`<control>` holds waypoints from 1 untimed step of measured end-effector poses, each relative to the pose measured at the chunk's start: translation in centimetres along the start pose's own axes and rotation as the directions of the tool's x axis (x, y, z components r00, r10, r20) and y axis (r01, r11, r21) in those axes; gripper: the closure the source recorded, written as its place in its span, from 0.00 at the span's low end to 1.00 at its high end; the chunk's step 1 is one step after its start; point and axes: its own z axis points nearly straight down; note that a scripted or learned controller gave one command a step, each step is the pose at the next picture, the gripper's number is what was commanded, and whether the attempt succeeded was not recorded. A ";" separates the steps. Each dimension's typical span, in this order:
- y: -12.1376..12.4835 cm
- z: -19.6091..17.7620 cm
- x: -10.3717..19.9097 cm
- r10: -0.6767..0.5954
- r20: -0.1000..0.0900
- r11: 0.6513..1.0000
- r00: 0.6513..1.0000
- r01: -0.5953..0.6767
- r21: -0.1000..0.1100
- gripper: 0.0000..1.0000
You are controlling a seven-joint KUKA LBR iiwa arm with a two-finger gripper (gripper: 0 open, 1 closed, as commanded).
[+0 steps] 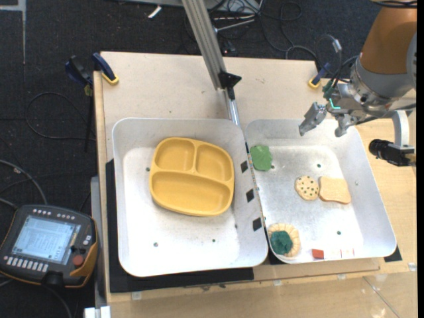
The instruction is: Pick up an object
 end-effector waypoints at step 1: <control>0.8 5.9 -0.2 0.002 0.001 1.000 1.000 -0.002 0.006 0.00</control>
